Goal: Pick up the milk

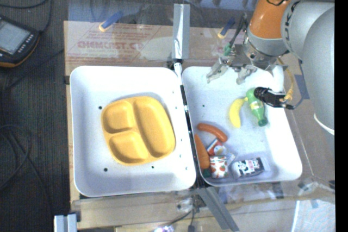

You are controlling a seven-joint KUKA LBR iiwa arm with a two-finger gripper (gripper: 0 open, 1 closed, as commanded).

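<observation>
Lying at the right bin's (293, 138) five o'clock corner, the milk (249, 166) runs lengthwise nine-to-three — its label too small to read, its pointing end unclear. Up at twelve o'clock, the gripper (230, 74) hangs with fingers spread — nothing between them.

Grey arm (318, 24), orange band (270, 8) above wrist, thin cables across band; pale metal gripper (231, 74) below band.

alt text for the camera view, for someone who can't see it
The gripper hangs open over the right bin's far end, holding nothing; the milk lies at the near end. A yellow tray sits in the left bin.
</observation>
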